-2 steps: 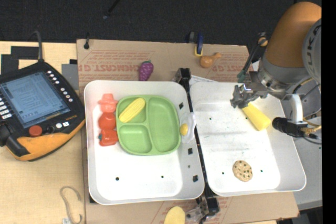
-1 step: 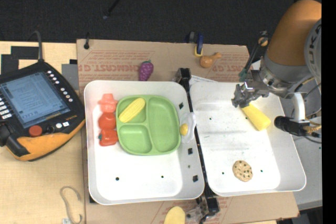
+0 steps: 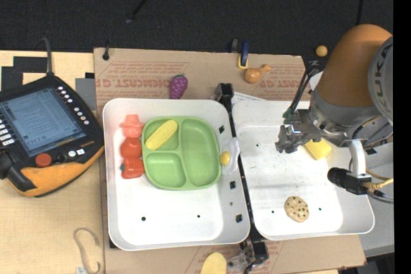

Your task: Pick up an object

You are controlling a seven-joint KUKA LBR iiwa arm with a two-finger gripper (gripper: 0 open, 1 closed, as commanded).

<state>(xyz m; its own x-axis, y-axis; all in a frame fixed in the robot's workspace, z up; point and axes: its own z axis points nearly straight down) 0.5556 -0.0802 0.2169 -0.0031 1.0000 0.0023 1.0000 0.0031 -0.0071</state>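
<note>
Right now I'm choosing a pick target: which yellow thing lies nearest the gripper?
The yellow block in the right bin, just beside the gripper. The corn lies on the green plate.

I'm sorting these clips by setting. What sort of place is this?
Most likely a robotics lab bench set up for grasping trials. A grey and orange arm reaches over two white bins holding toy food such as a corn cob and a cookie, and a teach pendant lies beside them.
</note>
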